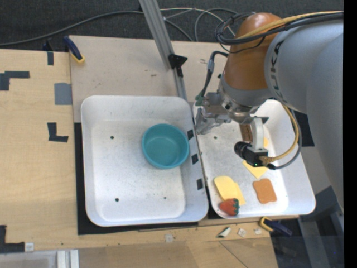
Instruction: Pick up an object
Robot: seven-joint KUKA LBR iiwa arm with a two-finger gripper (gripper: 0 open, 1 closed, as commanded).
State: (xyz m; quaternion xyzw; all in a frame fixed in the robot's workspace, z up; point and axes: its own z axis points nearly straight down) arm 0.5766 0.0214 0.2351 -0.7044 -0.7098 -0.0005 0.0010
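Pincer [207, 118] hangs over right bin's [221, 153] 11 o'clock corner; you cannot tell its state, open or closed; yellow block [228, 187], red fruit [228, 206], orange block [264, 191] lie at that bin's 6 o'clock; teal bowl [164, 145] sits in left bin [111, 169].

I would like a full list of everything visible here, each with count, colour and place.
left bin: one, white, on the bench
right bin: one, white, beside it
bowl: one, teal, left bin
block: one, yellow, right bin, front
strawberry: one, red, right bin, before the block
slab: one, orange, right bin, right of the block
flat piece: one, yellow, right bin, behind the slab
clamps: two, blue, bench edges
gripper: one, grey, above right bin's left rim
arm: one, grey and orange, right
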